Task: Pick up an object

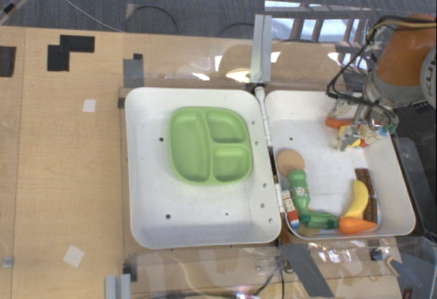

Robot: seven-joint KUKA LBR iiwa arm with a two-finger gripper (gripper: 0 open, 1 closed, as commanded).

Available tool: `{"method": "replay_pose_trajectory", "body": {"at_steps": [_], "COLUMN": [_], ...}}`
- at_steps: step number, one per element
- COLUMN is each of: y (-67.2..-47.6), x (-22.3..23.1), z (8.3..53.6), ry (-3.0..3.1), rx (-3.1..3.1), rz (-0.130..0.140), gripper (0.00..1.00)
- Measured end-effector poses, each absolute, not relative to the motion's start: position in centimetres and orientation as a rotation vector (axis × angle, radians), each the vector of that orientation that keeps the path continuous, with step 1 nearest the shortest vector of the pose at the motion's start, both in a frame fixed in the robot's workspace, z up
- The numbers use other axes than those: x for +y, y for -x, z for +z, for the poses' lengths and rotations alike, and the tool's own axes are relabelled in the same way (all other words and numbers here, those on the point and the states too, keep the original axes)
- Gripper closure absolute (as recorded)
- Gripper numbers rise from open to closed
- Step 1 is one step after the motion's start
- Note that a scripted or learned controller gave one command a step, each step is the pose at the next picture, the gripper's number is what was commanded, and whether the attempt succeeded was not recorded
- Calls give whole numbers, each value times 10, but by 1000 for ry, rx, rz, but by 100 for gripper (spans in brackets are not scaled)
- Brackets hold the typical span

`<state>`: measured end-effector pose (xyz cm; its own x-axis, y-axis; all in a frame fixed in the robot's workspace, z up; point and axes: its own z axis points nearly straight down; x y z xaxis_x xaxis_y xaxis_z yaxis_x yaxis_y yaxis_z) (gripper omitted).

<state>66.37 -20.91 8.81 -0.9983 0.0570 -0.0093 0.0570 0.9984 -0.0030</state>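
Observation:
My gripper [356,135] hangs low over the far right corner of the right bin [321,175], under the grey arm with its orange band [403,59]. A small orange piece [334,123] shows just left of the gripper; whether it is held is unclear. Along the bin's near side lie a tan round object [290,159], a green bottle [298,188], a yellow banana [358,198], an orange object [356,225], a brown bar [367,181] and a small red-and-white item [288,206]. All of these lie well below the gripper in the view, apart from it.
The left bin [150,209] holds a green three-compartment plate [209,145]. A metal divider [268,147] separates the two bins. A grey frame [314,24] stands behind the right bin. Bare wooden bench [61,168] stretches to the left.

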Motion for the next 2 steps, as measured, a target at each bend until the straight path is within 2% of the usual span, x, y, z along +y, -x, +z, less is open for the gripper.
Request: {"method": "replay_pose_trajectory", "body": {"at_steps": [1,2], "y": [-665,-672], "x": [-175,-173], "z": [88,103], "ry": [-347,-336], "rx": [3130,3102], "rz": [-7,-6], "gripper": [0,100]}}
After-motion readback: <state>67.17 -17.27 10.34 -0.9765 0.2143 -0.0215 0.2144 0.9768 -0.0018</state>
